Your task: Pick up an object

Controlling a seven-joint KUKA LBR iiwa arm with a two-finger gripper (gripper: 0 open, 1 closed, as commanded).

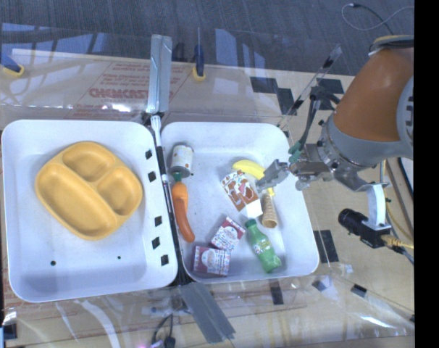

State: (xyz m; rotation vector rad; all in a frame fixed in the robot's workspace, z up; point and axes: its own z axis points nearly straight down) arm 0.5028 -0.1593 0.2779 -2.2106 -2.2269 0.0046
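Left bin (17, 216): shallow white plastic, holds a yellow three-compartment plate (89, 188); bare floor around it.
Right bin (205, 133): same shape, crowded toward its middle and near edge.
Arm: grey with orange band; gripper (272, 174) over the right bin's right side, jaws apart, nothing between them.
Carrot (182, 210): smooth orange, along the left wall.
Green bottle (263, 245): lying tilted near the front.
Banana (248, 168): yellow, just beside the fingers.
Ice-cream cone (268, 210): ribbed, tan.
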